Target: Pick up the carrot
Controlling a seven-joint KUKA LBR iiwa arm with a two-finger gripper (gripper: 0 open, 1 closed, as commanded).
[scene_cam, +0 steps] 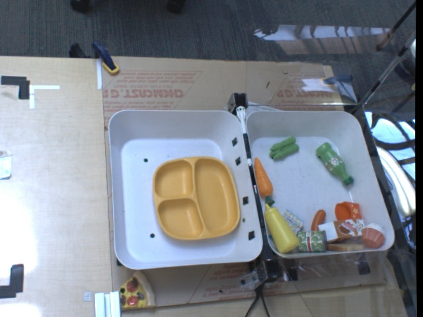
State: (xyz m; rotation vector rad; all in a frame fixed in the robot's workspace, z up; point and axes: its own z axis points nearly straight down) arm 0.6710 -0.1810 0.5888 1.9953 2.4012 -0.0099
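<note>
The carrot (pixel 263 177) is orange with a green top. It lies in the right bin (pixel 360 144) against that bin's left wall, pointing up and down the view. Just below it lies a yellow bottle (pixel 280 229).
The left bin (pixel 125 197) holds a yellow divided plate (pixel 196 197). In the right bin lie green pea pods (pixel 284 148), a green bottle (pixel 334 163), a red sausage (pixel 318 219) and several small packets (pixel 347 228) along the front wall. A toy pizza slice (pixel 135 291) lies on the cardboard in front.
</note>
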